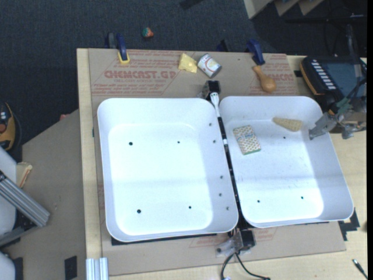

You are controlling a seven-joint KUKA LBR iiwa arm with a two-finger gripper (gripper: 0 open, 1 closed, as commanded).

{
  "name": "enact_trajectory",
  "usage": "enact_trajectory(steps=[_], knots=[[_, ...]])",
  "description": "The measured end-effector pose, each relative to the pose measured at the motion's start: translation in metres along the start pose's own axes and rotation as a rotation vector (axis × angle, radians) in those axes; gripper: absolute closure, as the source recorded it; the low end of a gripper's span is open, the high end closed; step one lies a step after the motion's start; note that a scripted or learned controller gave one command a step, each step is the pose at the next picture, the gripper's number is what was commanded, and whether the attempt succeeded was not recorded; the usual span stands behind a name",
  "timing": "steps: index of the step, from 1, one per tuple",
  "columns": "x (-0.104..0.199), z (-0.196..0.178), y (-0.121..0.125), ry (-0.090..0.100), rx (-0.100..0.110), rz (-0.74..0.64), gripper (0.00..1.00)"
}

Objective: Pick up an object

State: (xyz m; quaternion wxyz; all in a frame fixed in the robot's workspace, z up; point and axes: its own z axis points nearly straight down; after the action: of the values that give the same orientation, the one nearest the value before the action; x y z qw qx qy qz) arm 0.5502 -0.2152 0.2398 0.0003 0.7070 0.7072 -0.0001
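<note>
Two white bins sit side by side on the desk [175, 74], and the right bin [326, 185] holds a patterned sponge [247, 139] and a tan wedge [288, 123], with the gripper [319, 129] just beside the wedge.

At three o'clock in the view the gripper [319, 132] appears as a slim grey metal piece tapering to a point; the body behind it is blocky, grey-brown and blurred; thin dark and greenish cables run above it.
</note>
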Motion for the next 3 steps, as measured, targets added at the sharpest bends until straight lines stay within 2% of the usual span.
enact_trajectory(steps=[1,2,3], knots=[[0.0,-0.011,0.001,-0.002,-0.004,-0.001,1.0],[0.09,-0.156,0.015,-0.001,-0.018,-0.011,1.0],[0.121,-0.15,-0.03,0.003,0.003,-0.003,1.0]])
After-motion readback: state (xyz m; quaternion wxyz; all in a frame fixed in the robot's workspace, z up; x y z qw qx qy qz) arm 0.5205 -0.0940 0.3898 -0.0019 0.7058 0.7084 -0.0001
